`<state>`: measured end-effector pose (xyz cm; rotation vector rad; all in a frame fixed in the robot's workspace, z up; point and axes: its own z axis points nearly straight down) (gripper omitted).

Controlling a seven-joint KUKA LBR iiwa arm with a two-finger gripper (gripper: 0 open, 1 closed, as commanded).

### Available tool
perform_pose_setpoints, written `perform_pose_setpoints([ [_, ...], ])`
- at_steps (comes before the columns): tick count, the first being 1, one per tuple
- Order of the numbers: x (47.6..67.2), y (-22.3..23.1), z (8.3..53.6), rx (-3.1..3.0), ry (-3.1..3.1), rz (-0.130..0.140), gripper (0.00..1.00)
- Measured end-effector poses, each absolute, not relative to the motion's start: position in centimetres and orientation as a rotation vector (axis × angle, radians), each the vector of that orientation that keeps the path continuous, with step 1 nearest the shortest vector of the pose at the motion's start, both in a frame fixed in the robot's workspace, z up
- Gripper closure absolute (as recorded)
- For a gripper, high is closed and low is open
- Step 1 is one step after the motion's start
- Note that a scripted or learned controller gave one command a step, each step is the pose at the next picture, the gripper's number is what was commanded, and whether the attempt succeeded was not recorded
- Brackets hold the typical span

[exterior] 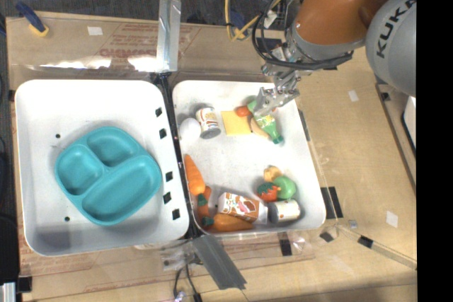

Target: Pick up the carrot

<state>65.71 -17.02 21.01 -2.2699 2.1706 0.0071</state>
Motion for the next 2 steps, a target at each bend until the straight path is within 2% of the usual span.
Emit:
perform_pose_setpoints([
  [1,65.7,-20.7,23.5,-2.484,1.919,0.000,1.00],
  [2,65.7,-19.8,20.8,-2.623,1.729,0.007,1.00],
])
